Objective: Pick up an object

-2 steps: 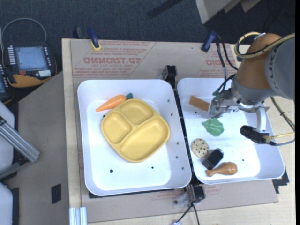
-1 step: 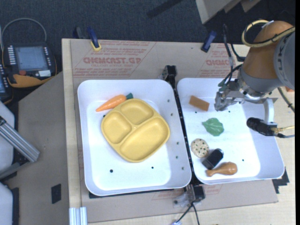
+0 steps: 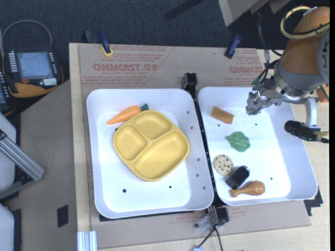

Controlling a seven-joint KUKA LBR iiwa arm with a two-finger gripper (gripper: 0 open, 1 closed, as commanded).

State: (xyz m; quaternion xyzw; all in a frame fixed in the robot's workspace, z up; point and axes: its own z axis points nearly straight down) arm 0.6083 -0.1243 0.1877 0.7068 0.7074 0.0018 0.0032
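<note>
The hand (image 3: 255, 104) hovers over the far part of the right bin (image 3: 293, 163); whether it is wide or narrow cannot be told. Just to its left lies an orange block (image 3: 222, 115). Nearer sit a green leaf (image 3: 238, 140), a cookie (image 3: 223, 164), a black piece (image 3: 237, 177) and a drumstick (image 3: 249, 189) by the near rim. Bare floor lies along the bin's right side.

We are looking at a robotics lab: a grey and orange industrial arm (image 3: 306, 46) is reaching over a bench covered with printed board (image 3: 157, 61), two white bins (image 3: 99, 156) are sitting clamped on it, and a teach pendant (image 3: 32, 69) is lying alongside.
</note>
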